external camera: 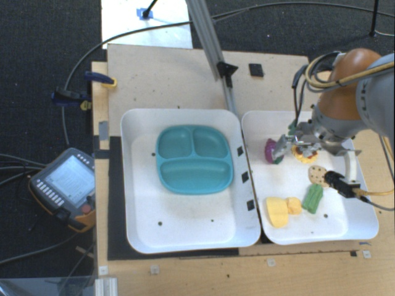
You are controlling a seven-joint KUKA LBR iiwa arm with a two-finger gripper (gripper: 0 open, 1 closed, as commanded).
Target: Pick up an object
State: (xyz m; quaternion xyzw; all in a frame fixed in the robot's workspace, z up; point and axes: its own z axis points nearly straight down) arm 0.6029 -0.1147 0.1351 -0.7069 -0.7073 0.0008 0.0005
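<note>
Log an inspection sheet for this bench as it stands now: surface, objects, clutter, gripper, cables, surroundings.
Surface: pale bench bearing the left bin and right bin side by side.
Job's things: in the right bin, purple object, yellow round piece, tan perforated piece, green piece, yellow block.
Clutter: teal divided plate in the left bin; small black square on the bench.
Gripper: gripper low over the right bin, between the purple object and the yellow round piece; whether it holds anything cannot be told.
Cables: cable bundle looped at the arm; thin cables cross the dark floor.
Surroundings: teach pendant on the floor; clamps on the bench edge.
</note>
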